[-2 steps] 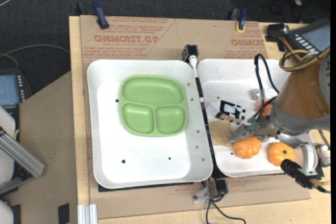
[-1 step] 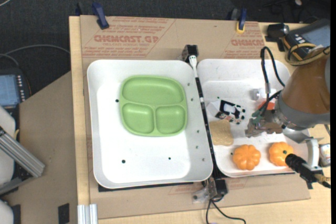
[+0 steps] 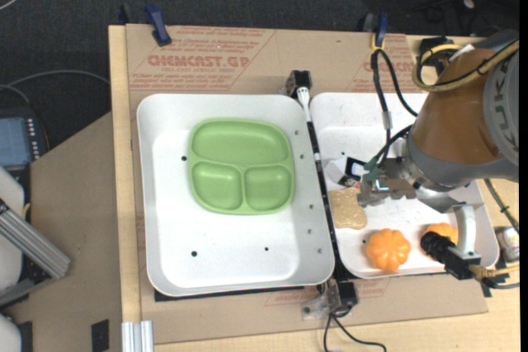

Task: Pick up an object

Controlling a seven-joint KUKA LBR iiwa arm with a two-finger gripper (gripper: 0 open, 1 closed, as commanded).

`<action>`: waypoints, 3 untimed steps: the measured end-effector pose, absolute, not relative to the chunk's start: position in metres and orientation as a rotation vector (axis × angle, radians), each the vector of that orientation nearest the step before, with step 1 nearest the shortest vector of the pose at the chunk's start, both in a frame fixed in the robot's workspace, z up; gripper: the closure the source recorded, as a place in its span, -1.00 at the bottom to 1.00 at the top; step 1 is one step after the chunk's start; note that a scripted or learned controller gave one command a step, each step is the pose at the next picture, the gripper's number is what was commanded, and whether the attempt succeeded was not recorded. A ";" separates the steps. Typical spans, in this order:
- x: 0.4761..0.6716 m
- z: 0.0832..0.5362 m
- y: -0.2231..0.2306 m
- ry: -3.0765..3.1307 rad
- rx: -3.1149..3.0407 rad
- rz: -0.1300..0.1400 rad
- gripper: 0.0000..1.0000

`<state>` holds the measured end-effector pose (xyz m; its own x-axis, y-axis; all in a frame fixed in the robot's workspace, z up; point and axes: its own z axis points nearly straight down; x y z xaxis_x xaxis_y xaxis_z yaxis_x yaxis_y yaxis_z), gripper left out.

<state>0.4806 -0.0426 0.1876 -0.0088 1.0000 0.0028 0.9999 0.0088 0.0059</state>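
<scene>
The grey arm with its orange band [image 3: 455, 124] reaches over the right-hand shallow white plastic bin [image 3: 351, 110]. Its gripper [image 3: 371, 184] hangs low near the bin's left wall; whether it is spread or closed cannot be told from this angle, and nothing is visibly held.

Just beside and below the gripper in the view lies a flat beige piece with a rough, crumbly-looking surface and uneven rounded edges [image 3: 348, 212]. It rests flat on the bin floor against the left wall. It is only slightly longer than wide, and its longer side runs roughly parallel to the seam between the two bins.

Near it, toward the bin's front edge, sits a small orange pumpkin-shaped toy [image 3: 387, 249], round, ribbed and smooth, with no clear long axis.

In the left-hand white bin [image 3: 165, 202] lies a matte pale-green divided plate of rounded-square outline [image 3: 242, 165]. Its one wide compartment is on the far side and its two smaller ones are on the near side.
</scene>
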 end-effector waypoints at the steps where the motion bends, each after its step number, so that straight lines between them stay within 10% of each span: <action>1: 0.480 0.228 0.052 2.235 2.208 0.011 1.00; 2: 0.481 0.407 0.123 2.227 2.205 0.030 1.00; 3: 0.480 0.409 0.119 2.222 2.217 0.003 1.00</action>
<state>0.4799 0.1191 0.4089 -0.0022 1.0000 -0.0006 1.0000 0.0022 0.0031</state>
